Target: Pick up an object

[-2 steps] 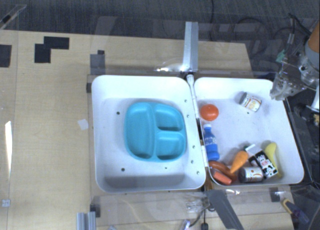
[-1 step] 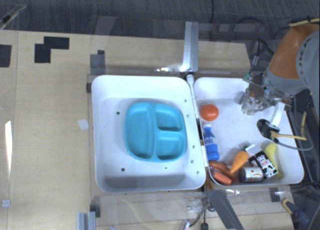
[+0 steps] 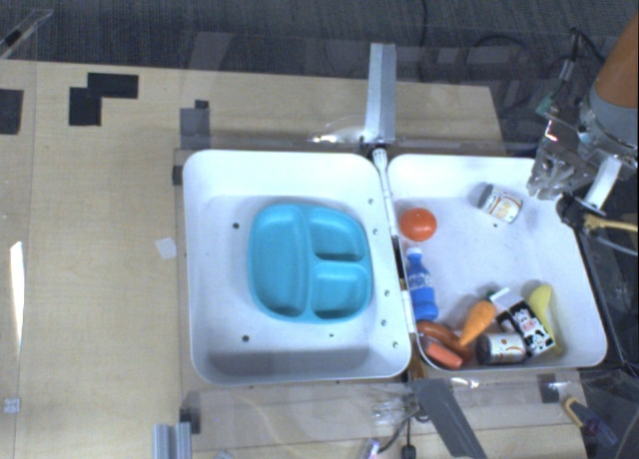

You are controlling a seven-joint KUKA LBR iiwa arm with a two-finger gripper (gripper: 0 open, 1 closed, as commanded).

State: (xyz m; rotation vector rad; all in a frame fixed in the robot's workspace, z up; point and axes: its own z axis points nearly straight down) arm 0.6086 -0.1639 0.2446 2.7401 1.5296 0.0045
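Nearest, in the right bin's [image 3: 569,247] front corner: a hot dog [image 3: 440,343], a carrot [image 3: 477,321], a dark can [image 3: 502,348], a black-and-white spotted toy [image 3: 526,325] and a banana [image 3: 540,300], all crowded together. Along the divider: a blue bottle [image 3: 420,287], then an orange ball [image 3: 417,224]. Left bin [image 3: 210,247]: one blue divided plate [image 3: 308,260], centred. Farther back, right bin: a small silver packet [image 3: 498,204], lying alone. Farthest: my jaws [image 3: 574,176], over the right bin's back right edge, nothing between them; whether apart or together, I cannot tell.
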